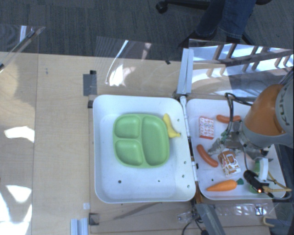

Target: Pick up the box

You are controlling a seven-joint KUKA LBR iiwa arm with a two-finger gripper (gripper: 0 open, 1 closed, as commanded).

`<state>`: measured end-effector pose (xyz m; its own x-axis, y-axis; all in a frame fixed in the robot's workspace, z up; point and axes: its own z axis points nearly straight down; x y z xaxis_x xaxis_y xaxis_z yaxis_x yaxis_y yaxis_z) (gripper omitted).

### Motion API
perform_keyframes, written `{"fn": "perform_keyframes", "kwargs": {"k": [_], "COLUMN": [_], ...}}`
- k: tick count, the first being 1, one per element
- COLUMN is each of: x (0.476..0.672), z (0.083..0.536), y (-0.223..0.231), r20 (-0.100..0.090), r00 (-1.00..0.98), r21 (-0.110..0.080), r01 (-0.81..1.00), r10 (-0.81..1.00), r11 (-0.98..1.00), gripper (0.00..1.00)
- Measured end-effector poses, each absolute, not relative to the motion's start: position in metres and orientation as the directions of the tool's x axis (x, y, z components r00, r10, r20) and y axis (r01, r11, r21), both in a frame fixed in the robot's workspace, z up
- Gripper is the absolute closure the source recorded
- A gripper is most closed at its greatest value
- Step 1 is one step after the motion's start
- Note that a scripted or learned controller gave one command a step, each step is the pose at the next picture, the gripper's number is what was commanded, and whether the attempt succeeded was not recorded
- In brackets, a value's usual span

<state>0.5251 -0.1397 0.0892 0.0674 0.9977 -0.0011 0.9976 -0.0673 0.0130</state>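
Camera view: gripper [223,146] low in right bin [193,120], over the box [229,163].

Finger state impossible to tell, hidden under the wrist. Box lying flat just below the gripper, untouched as far as visible, probably targeted for descent. Around the box: sausage [207,155] to its left, carrot [222,185] beneath, red-and-white packet [206,127] above-left; green tray [141,140] far left.

A robotics lab: wooden bench [46,137], clear shield panels [124,64], grey carpet; an office chair's base [183,5] (top edge).
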Motion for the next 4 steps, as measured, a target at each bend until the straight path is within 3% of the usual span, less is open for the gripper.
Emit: {"fn": "perform_keyframes", "kwargs": {"k": [1, 2, 3, 4], "x": [0.494, 0.493, 0.489, 0.51], "z": [0.092, 0.091, 0.242, 0.102], "y": [-0.096, -0.1, -0.191, -0.117], "r20": [-0.01, -0.005, -0.003, 0.001], "r00": [0.047, 0.049, 0.114, 0.267], "r21": [0.027, 0.023, 0.009, 0.001], "r01": [0.999, 0.999, 0.993, 0.964], "r10": [0.999, 0.999, 0.993, 0.964], "r11": [-0.046, -0.049, -0.114, -0.267], "gripper": [0.0, 0.0, 0.0, 0.0]}}
